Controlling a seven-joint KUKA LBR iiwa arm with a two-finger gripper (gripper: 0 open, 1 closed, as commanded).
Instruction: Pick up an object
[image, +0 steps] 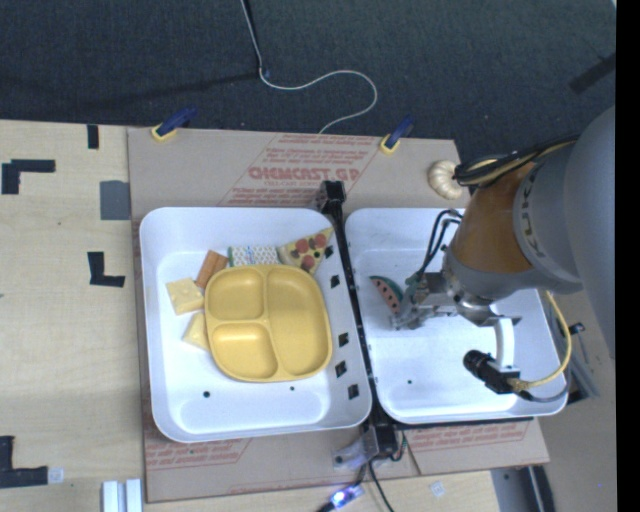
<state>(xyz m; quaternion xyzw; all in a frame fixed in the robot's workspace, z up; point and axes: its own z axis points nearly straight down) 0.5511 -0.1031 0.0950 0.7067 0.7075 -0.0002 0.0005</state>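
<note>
- The bench (60, 300) is pale wood with black tape marks, and a brown cardboard sheet (290, 165) with red print lies on it beneath both bins
- The grey arm (570, 210), with its orange band (490, 235), reaches in from the right and hangs over the right bin (440, 385), a shallow white tray
- The left bin (170, 400), also shallow and white, sits just beside the right one; a black divider (345, 300) runs between them
- A yellow divided plate (268, 322) with three compartments lies in the middle of the left bin and covers parts of the smaller things around it
- At the plate's left edge lie a pale yellow cracker-like square (184, 296) and a tan-orange piece (210, 267); along its top edge lie a patterned flat piece (252, 256) and a pizza-like slice (308, 248) near the divider
- The gripper (410, 308) is low in the left part of the right bin; whether its fingers are spread or closed cannot be told from this view
- A small watermelon-slice toy (389, 293), red with a green rim, lies on the floor of the right bin just left of the gripper, very near it; contact cannot be told
</note>
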